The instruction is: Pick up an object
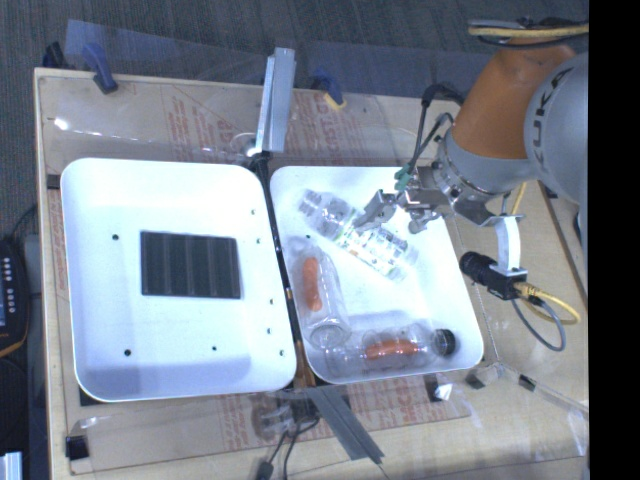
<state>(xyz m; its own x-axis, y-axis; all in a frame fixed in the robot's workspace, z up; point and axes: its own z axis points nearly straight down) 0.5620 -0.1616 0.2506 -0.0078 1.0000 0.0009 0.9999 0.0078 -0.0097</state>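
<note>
Gripper point(392, 211) is seen lowered over a clear plastic bottle point(362, 236) in the right bin point(455, 298); its grip cannot be told. The slick, round bottle could be nudged aside and missed.

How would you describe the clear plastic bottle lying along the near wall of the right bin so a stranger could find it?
Start at the right white bin, the one nearest the arm. Along its front wall lies a clear plastic bottle on its side. It has a black cap and something orange inside, and it lies crosswise, while the neighbouring clear bottle with orange contents lies lengthwise by the left wall.
</note>
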